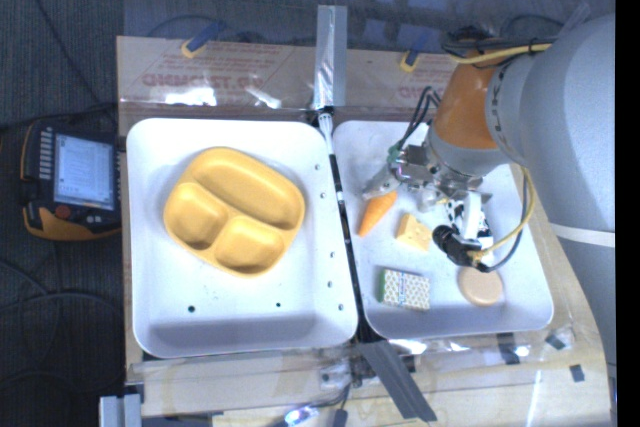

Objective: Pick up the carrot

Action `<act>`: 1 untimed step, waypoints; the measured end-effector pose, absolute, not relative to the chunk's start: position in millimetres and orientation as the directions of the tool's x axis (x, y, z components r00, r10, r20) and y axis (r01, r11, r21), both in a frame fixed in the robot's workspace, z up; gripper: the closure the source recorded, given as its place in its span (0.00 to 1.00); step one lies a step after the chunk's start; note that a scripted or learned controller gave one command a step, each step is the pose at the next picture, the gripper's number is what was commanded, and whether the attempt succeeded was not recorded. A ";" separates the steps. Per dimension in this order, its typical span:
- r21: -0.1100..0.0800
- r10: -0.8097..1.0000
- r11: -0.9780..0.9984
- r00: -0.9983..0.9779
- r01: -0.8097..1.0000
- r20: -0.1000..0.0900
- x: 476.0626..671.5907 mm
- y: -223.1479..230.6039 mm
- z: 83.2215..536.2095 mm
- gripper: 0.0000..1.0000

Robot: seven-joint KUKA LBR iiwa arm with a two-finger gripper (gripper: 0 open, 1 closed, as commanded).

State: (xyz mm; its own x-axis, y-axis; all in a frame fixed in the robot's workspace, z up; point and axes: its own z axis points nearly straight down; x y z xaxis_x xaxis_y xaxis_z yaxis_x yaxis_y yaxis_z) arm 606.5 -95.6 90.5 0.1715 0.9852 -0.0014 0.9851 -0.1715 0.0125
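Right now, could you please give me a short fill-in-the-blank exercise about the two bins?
1. The yellow tray lies in the ____ bin.
2. The carrot lies in the ____ bin.
3. The cheese wedge lies just to the ____ of the carrot.
4. The gripper hangs over the ____ bin.

Missing words: left; right; right; right

A yellow divided tray with three hollows lies in the middle of the left white bin. In the right white bin, a yellow cheese wedge sits near the centre, a patterned green block at 6 o'clock from it, and a tan round disc at 4 o'clock. A handheld screen pendant lies at 9 o'clock, beside the worktop.
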 end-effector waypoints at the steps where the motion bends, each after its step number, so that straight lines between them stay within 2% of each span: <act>1: 0.013 0.985 -0.172 0.171 0.985 0.002 607.2 -94.8 100.2 1.00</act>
